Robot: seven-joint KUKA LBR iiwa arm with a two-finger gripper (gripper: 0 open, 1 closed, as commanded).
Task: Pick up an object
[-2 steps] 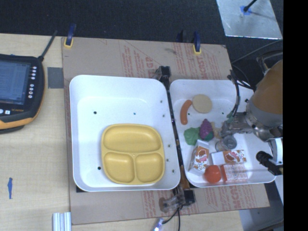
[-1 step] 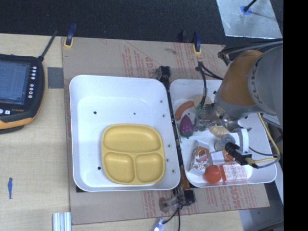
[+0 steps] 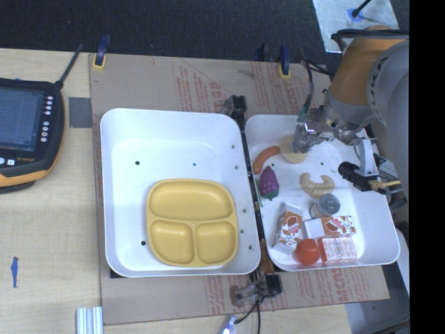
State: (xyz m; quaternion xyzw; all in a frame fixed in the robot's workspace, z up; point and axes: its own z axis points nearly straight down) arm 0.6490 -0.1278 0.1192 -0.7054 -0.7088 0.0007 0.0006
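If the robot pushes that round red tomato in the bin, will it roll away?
The round red toy tomato would probably roll, being ball-shaped. It likely won't go far: a red-and-white packet sits right beside it and the right white bin wall is close. It looks plastic, so probably light.

Two white bins (image 3: 115, 186), one yellow tray (image 3: 191, 221), two cartons (image 3: 337, 239).

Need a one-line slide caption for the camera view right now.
Gripper low at the back of the right bin over a tan piece among toy foods; yellow divided tray in the left bin.
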